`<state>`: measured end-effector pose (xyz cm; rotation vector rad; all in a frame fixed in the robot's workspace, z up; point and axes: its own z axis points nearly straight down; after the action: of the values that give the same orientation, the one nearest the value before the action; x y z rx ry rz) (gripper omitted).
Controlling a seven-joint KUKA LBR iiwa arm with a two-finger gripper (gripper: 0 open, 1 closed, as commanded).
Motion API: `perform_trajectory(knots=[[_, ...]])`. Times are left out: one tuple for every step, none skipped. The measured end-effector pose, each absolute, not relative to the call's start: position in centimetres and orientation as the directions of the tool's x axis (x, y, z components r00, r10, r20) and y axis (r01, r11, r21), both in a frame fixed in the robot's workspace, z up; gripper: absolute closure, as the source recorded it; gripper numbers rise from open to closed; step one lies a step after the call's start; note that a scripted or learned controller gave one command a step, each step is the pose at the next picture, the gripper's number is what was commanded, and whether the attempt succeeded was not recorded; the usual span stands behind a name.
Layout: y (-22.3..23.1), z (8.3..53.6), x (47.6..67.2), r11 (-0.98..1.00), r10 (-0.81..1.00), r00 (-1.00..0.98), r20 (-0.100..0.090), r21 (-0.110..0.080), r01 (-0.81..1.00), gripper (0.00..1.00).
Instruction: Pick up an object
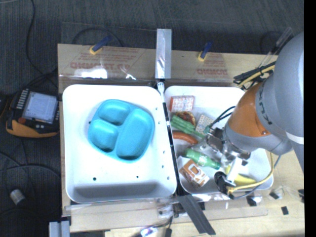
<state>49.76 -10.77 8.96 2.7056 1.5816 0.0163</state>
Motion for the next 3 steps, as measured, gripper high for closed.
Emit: perform_trajectory(knots=[[-10.0,9.0,50.3,-0.028,1.000,0.028,-0.008,0.013,1.000,0.00],[-11.9,8.9,55.9,0.047,0.999,-0.047,-0.003,0.010,0.999,0.00],[-10.1,8.9,58.7,-0.079,0.997,0.079,-0.004,0.007,0.997,0.00]])
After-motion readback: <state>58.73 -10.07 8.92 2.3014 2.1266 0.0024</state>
